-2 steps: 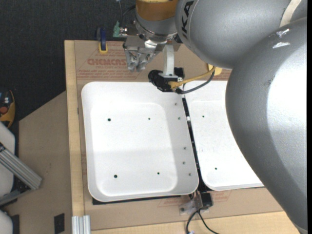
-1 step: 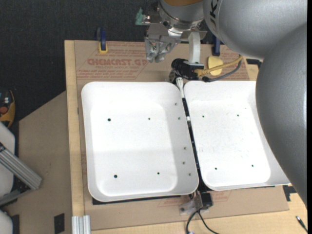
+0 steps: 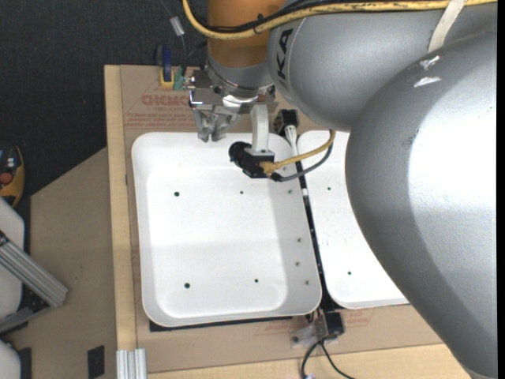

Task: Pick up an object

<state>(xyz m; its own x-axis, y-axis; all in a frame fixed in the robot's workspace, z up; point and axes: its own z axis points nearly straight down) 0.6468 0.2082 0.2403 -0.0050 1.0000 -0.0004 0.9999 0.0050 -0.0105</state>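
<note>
- arm (image 3: 410, 133): the grey body reaches in from the right and covers the upper right of the view, lying over most of the right bin.
- bench (image 3: 118, 212): a tan board with faint red print along its far edge; both bins rest on it.
- left bin (image 3: 213, 243): white and shallow with rounded corners, in full sight. a few small dark dots are spread over its floor.
- right bin (image 3: 347, 235): white and just beside the left bin, with a dark seam between them. its near-left part is in sight.
- orange band (image 3: 237, 6): at top centre, above the wrist, with black and yellow cables looped around it.
- gripper (image 3: 233, 133): hangs over the far edge of the left bin, pointing down. claw state: cannot tell whether apart or together.
- black piece (image 3: 248, 163): small and dark, just below the gripper over the far part of the left bin floor, with a yellow cable (image 3: 304, 158) running to it. cannot tell whether it is the object to pick or part of the tool, and cannot tell whether it touches the floor.
- small black box (image 3: 331, 322): on the near bench edge at the bin seam, with a wire trailing off it.
</note>
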